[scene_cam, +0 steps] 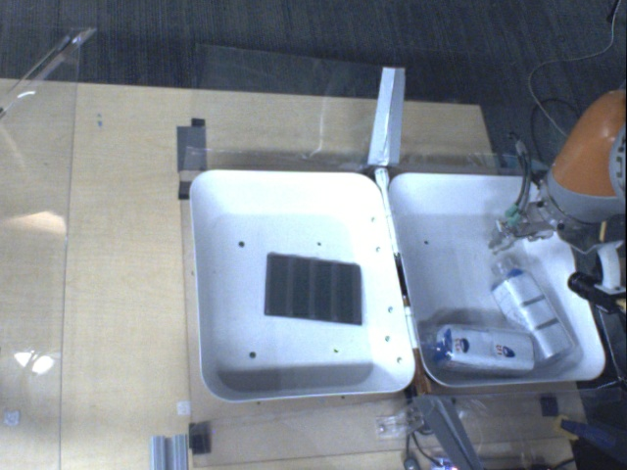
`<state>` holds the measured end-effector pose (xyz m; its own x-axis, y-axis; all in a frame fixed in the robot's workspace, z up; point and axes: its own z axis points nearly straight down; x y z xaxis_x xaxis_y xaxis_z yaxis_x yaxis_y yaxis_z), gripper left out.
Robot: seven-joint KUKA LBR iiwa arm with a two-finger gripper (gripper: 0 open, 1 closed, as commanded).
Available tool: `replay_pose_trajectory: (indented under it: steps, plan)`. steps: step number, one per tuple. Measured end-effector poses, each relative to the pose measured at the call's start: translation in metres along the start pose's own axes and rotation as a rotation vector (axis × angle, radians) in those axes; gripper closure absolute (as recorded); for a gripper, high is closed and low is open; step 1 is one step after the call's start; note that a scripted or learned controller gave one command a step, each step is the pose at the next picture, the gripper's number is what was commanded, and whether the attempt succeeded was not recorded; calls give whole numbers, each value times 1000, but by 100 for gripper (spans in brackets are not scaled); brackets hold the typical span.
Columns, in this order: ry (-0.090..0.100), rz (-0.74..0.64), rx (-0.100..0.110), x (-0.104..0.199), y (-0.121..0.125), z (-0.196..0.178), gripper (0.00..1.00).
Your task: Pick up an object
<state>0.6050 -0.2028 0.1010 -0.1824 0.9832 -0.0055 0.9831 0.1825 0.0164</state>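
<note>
While the gripper [516, 225] hangs at the right side of the frame, over the upper part of the right bin [441, 199], whether it is released or clenched cannot be told. Both likely targets sit toward the lower right: a clear plastic bottle [532, 306] just below the gripper and a white tube [487, 349] along that bin's lower wall, the two nearly touching. A descent could glance off the bottle's rounded, slick side, or shove it into the tube, pinning both against the wall.
</note>
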Motion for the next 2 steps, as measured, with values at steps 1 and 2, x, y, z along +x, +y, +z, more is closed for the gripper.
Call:
replay_pose_trajectory:
  steps: [1, 2]
  plan:
    - [0, 0, 0, 0, 0, 0, 0]
    - [3, -17, 8, 4, -37, 12, 0]
